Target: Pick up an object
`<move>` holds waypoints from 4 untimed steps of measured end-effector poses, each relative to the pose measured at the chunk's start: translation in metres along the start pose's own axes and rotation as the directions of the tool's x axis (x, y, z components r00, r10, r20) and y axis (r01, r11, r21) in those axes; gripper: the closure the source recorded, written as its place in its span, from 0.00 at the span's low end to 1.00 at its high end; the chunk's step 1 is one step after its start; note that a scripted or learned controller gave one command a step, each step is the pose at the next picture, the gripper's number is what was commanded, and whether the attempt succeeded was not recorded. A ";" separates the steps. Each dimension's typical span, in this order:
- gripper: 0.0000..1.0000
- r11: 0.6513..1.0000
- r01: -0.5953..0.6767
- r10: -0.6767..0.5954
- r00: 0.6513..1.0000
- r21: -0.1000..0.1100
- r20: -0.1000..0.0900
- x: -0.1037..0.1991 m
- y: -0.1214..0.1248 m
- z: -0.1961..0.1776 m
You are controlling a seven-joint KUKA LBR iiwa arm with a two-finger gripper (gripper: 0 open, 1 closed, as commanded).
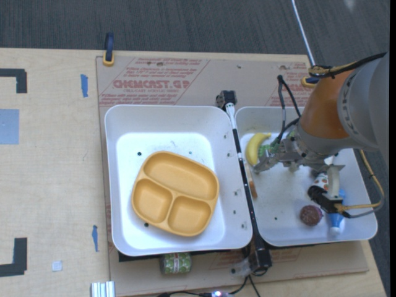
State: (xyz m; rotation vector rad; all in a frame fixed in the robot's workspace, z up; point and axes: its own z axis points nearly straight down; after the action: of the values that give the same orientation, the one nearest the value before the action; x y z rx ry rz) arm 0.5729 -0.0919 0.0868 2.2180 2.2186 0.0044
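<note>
Down in the right bin (356, 231), near its left wall: the claw (270, 158), a tangle of grey metal and black cable under the orange band of the arm (337, 113). Impossible to tell whether apart, together or clamped on anything; too small and too cluttered from this slanted height. Right against the claw's left side, a banana (253, 146), its lower end lost behind the metal, with a scrap of green beside it too blurred to identify. Cannot tell whether touching or merely overlapping.

Further right in the same bin, partly under the arm's cables: a small white and red item (321, 180), hard to make out; below it a dark round ball (311, 215) and a blue and white piece (335, 223), both near the bin's front right corner.

Across the dividing walls, in the left bin (117, 166): a yellow divided plate (175, 193) with three compartments, lying flat and fully in sight.

Below that bin's front edge, a green can (176, 263), half tucked under the rim. Beneath both bins, a brown sheet (154, 82) with red lettering, pinned at its far left corner by a blue clamp (109, 47).
</note>
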 end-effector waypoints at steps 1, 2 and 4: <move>0.00 1.000 0.000 0.000 1.000 -0.001 0.000 0.000 -0.027 0.000; 0.00 1.000 0.000 0.000 1.000 -0.003 0.000 0.000 -0.057 -0.001; 0.00 1.000 0.000 0.000 1.000 -0.001 0.000 -0.003 -0.037 0.000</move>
State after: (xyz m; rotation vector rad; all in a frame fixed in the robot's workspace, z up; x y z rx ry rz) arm 0.5358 -0.0948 0.0871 2.2179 2.2179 0.0059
